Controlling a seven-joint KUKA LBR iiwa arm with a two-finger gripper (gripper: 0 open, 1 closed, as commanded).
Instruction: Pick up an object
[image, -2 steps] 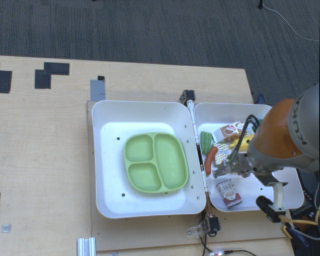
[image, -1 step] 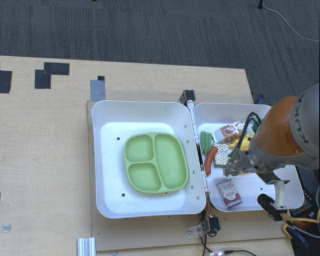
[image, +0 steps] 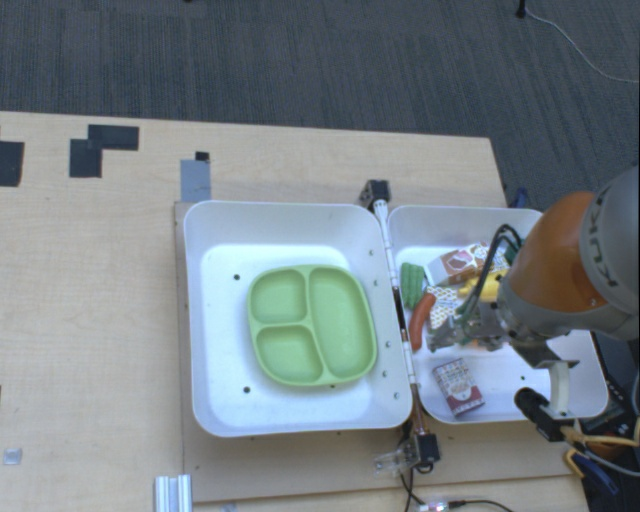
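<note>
The right bin (image: 440, 405) holds several small objects: a green vegetable-like piece (image: 411, 281), a red-orange carrot-like piece (image: 421, 315), a white and brown packet (image: 455, 264), a yellow item (image: 480, 286) and a small red and white box (image: 459, 386). The arm's orange band (image: 560, 265) hangs over the middle of this bin. My gripper (image: 462, 330) is low among the objects, just right of the carrot-like piece and above the small box. The wrist hides most of it.
A light green divided plate (image: 310, 325) lies in the left bin (image: 215, 300). A metal clamp (image: 377, 192) sits at the top of the divider between the bins. Cables (image: 600, 440) trail at the lower right.
</note>
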